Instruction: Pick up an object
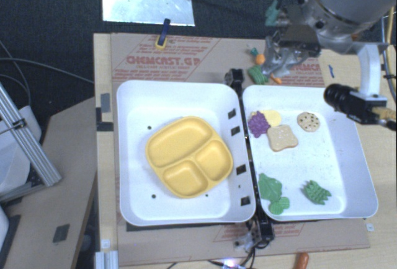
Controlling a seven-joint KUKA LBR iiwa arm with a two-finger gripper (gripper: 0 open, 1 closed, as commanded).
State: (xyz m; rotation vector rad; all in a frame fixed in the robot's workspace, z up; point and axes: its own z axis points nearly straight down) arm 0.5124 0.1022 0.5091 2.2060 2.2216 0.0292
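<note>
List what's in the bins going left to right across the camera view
yellow divided plate → purple grapes → toast slice → cookie

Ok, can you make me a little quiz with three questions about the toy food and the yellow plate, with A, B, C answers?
1. Where is the yellow plate?
A. In the left bin
B. In the right bin
C. On the floor

2. How many green toy foods lie in the right bin?
A. None
B. Two
C. Five

3. How is the cookie lying?
A. Stacked on the toast
B. Inside the yellow plate
C. By itself on the bin floor

Answers:
1. A: the plate with three compartments sits in the left bin.
2. B: one green piece lies near the divider and another lies to its right.
3. C: the cookie lies apart from the toast, with white floor between them.
</note>
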